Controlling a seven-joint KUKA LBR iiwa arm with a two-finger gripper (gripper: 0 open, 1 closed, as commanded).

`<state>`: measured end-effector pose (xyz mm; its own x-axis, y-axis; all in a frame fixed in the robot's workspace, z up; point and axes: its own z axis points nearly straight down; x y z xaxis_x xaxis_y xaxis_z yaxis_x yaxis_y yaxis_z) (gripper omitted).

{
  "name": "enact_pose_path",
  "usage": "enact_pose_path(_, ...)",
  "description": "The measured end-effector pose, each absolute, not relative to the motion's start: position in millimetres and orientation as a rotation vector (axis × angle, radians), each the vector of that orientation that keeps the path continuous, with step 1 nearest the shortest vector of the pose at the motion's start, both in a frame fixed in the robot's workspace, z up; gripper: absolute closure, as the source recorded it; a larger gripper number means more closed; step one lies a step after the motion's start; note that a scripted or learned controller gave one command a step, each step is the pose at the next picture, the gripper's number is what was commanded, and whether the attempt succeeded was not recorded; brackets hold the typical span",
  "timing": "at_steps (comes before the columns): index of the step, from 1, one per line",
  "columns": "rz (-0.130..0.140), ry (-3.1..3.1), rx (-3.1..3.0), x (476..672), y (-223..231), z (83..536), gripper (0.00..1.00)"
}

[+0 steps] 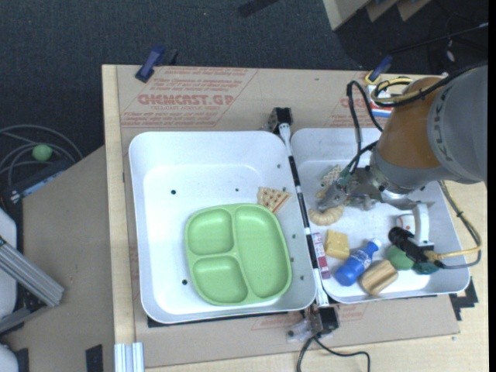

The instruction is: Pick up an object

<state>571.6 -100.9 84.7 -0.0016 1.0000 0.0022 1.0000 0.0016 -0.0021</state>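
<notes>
Two white bins sit side by side: the left bin [155, 208] and the right bin [449, 277]. The left one has one green divided plate [235, 254] and, at the plate's one o'clock, one waffle piece [272, 198]. The right one has one blue bottle [356, 263], one yellow block [337, 244], and one tan block [378, 277].

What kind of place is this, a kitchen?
More likely a robot test bench: an arm reaches over two bins on a board, with toy food and loose cables.
</notes>
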Motion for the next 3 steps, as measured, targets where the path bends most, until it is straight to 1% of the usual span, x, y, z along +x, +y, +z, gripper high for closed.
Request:
enact_pose_path(1,-0.001,-2.223,-2.222,603.1,-99.8,84.7,0.00)
enact_pose_path(2,-0.003,-2.223,-2.224,603.5,-99.9,94.9,1.00)
enact_pose_path(3,-0.005,-2.225,-2.220,606.9,-26.5,201.2,1.00)
